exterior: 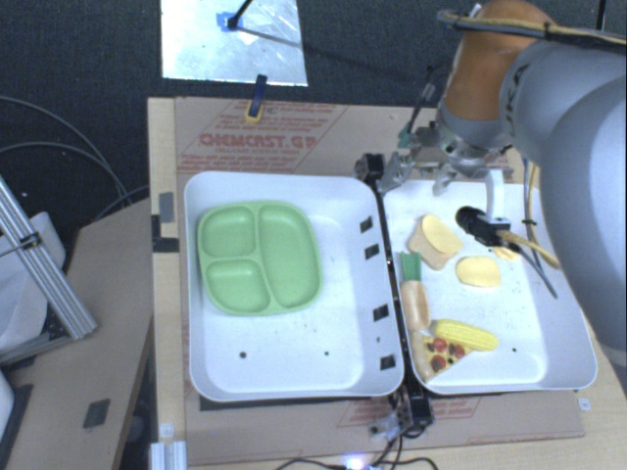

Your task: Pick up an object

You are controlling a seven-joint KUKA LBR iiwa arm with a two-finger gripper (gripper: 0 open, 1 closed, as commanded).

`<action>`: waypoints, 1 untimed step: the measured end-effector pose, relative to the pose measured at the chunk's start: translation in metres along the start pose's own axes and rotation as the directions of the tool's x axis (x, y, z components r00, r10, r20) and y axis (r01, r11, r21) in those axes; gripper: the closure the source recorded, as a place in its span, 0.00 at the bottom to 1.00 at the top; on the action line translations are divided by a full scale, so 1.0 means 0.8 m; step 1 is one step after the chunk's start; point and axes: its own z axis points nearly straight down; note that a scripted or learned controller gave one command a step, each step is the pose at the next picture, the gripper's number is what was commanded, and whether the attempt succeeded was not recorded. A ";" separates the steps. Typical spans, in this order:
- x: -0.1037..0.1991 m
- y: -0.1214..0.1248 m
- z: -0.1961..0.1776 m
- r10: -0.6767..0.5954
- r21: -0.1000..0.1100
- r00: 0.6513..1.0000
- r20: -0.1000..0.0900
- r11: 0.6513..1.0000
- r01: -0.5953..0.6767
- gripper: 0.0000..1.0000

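The pincer (446, 164) is hanging over the far edge of the right bin (554, 355). The wrist is masking it, so I cannot tell whether it is wide or narrow. The pick is looking not yet made.

Every candidate is lying in that bin:
- A pale yellow toy wedge (436, 235) is sitting nearest the pincer.
- A rounder yellow piece (478, 272) is lying just beside it.
- A toy corn cob (465, 336) is touching a toy pizza slice (441, 353) at the near end.
- A toy carrot (415, 297) is crowding the bin's left wall.

The wedge is probably offering the easiest grasp, being close and free on most sides. The pincer should be coming straight down, centred over it and spanning its narrow width. The carrot is risking a scrape against the wall. The green divided plate (260, 258) in the left bin (294, 385) is likely too broad.
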 end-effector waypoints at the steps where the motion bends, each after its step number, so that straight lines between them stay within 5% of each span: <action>1: 0.098 -0.005 -0.115 -0.013 -0.004 1.000 -0.006 1.000 0.013 0.00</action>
